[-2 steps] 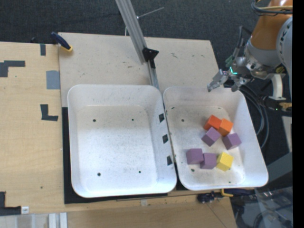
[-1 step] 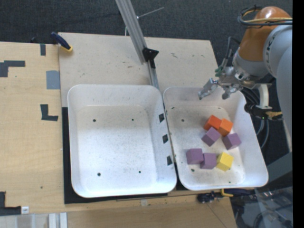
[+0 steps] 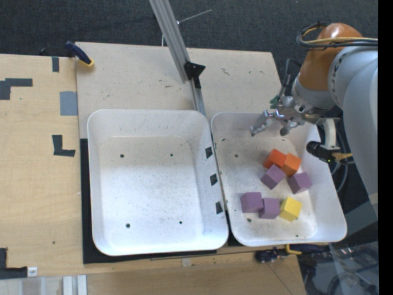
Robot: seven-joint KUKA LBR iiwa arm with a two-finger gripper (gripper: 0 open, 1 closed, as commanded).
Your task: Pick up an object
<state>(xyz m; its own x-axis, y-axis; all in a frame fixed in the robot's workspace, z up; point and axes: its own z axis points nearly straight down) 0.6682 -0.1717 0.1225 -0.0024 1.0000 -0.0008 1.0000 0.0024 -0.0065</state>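
The right bin [image 3: 325, 226] lies under the jaws [image 3: 270, 125], which hang parted with nothing between them, while below them, well apart, cluster four purple blocks [image 3: 252, 201], two touching orange blocks [image 3: 276, 158] and one yellow block [image 3: 291, 209].

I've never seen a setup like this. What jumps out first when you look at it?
The big grey arm with its orange band comes in from the right, its gripper over the far end of the right bin. Nearer in that bin is a bright cluster of blocks: two orange, four purple and one yellow block.
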